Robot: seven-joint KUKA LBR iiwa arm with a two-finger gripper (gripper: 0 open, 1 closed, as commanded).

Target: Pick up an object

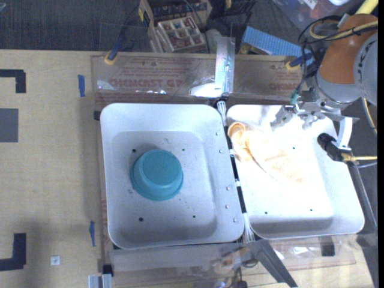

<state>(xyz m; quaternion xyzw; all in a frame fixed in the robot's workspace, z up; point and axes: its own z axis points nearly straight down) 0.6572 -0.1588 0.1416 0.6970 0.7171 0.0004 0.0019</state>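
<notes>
— Hovering my pincer (292, 114) over the right bin's (336, 221) far edge; spread or pressed together, I can't tell.

— And the cloth (273, 155)?

— Just below it, in that bin. Blue bowl (157, 173) sits left, in the other bin (120, 125).

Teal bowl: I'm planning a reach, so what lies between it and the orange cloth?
In the camera view, between the teal bowl and orange cloth lie bare white bin floor and the two bins' adjoining rims.
</notes>
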